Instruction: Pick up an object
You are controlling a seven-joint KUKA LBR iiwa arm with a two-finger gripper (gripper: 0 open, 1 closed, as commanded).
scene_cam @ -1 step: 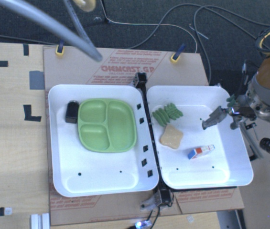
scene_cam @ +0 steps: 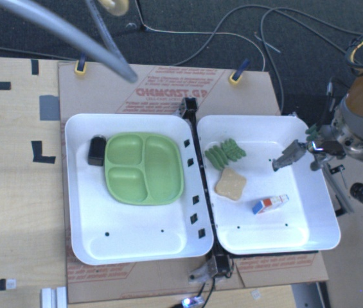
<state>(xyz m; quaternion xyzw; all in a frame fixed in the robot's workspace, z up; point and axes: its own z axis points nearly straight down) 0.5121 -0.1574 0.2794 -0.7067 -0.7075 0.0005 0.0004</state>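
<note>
The gripper [scene_cam: 288, 154] hangs right of the sponge [scene_cam: 230, 185]; finger state cannot be told. It should centre, then descend.

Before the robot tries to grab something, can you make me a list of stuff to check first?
1. Things to pick in the right bin: ok. A green leafy toy, a tan bread-like piece and a small tube lie there.
2. Items apart from each other: not ok for the green toy and the bread piece, which sit very close; ok for the tube, which lies alone.
3. Gripper over the right bin: ok, near its upper right part.
4. Gripper right above an item: not ok; it sits off to the right of all three.
5. Fingers open: cannot tell.
6. Left bin: a green divided plate and a small black thing lie there, far from the gripper.
</note>
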